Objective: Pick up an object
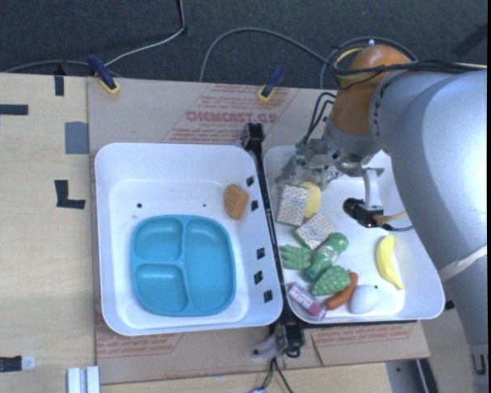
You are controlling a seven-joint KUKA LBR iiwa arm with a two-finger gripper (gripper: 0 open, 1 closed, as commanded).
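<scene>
The arm (425, 129) is seen over the right bin (409, 301). In the left bin (114, 170) a blue tray (184, 264) and an orange piece (236, 201) are placed. The gripper (315, 166) is lowered just above a checkered block (292, 205) and a yellow piece (312, 198); nothing is seen gripped, and its opening cannot be told.
</scene>
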